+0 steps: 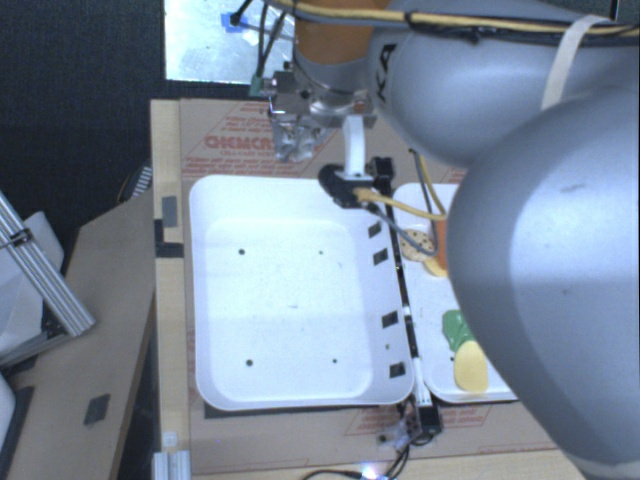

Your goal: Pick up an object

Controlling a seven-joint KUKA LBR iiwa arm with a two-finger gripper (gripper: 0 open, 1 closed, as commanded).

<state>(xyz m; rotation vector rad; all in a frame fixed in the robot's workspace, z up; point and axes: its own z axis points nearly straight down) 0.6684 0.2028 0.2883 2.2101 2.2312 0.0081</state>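
Above the far edge of the left shallow white plastic bin (290, 298), I see the metal two-finger end effector (293, 146) hanging over the cardboard-covered tabletop (225, 138); I cannot tell its state. In the right white bin (440, 393) lie a yellow oval object (471, 368), a green piece (456, 326) touching it, and an orange item (436, 264) farther back.

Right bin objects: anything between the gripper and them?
Yes, partly. The gripper sits above the far edge of the left bin, while the yellow object and green object lie in the right bin. The black divider lies between, and the arm covers much of that bin.
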